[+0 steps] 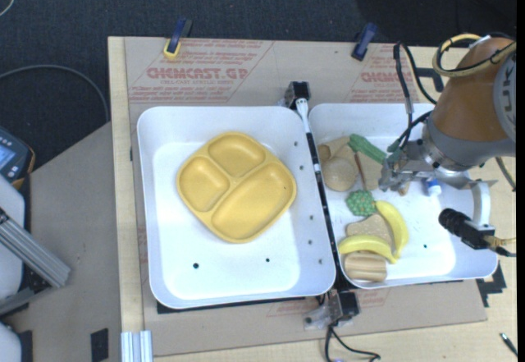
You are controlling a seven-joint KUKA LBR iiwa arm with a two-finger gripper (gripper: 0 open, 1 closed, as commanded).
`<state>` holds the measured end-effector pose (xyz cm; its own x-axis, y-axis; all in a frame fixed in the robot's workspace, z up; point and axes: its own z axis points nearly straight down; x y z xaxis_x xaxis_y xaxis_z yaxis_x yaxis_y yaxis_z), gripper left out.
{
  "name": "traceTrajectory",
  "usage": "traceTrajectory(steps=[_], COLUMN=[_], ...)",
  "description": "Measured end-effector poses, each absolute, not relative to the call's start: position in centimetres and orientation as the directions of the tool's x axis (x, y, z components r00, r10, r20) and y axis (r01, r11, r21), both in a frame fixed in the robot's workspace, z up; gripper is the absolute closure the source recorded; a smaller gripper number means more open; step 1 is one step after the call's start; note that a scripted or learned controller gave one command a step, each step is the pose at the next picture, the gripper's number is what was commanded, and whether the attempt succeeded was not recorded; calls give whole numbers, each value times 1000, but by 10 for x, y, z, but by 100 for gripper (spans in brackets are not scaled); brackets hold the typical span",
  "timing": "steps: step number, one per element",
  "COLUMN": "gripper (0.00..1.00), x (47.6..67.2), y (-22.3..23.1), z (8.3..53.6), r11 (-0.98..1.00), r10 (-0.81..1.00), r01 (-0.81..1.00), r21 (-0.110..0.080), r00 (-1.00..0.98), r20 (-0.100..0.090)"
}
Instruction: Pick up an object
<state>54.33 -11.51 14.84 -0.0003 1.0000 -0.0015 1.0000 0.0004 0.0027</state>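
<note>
We see two white bins side by side on the tabletop [246,65]. The left bin [164,188] holds a yellow divided plate [236,185] near its middle. The right bin [459,262] carries a cluster toward its left wall: a beige round piece [339,175], a green stalk [367,148], a green bumpy piece [360,203], a yellow banana [392,225], and a tan bread-like piece [364,267]. The tool [392,174] hangs just beside the cluster, on the arm [472,106] reaching from the tabletop's right edge.

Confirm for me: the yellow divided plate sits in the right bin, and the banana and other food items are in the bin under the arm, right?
Not quite. The camera view shows the yellow divided plate in the left bin; the banana and other food items lie in the right bin, under the arm.
</note>
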Motion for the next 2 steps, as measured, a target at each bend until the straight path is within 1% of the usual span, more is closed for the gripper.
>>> traceTrajectory(steps=[2], gripper=[100], x=[545], y=[-114], z=[227], r11=[1], r10=[1000], r01=[1000], r21=[6], r00=[-1], r20=[-2])
